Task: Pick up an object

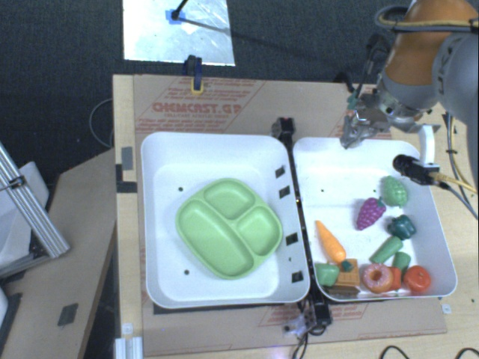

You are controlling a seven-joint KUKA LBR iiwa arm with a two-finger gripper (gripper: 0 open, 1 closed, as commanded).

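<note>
The hand (pixel 355 135) hangs over the back rim of the right bin (pixel 329 167), metallic and small; whether its fingers are parted cannot be told, and nothing shows between them. In that smooth white bin's front lie plastic toy foods: a tapered orange carrot (pixel 330 241), a knobbly purple grape bunch (pixel 370 212), a glossy red tomato (pixel 417 277) and a ringed doughnut (pixel 375 277). The left bin (pixel 161 200) holds a pale green divided plate (pixel 228 227). Both rest on the cardboard-covered worktop (pixel 217 103).

Bright, even overhead light, glare on the foil sheet (pixel 178 21), slightly soft focus
</note>
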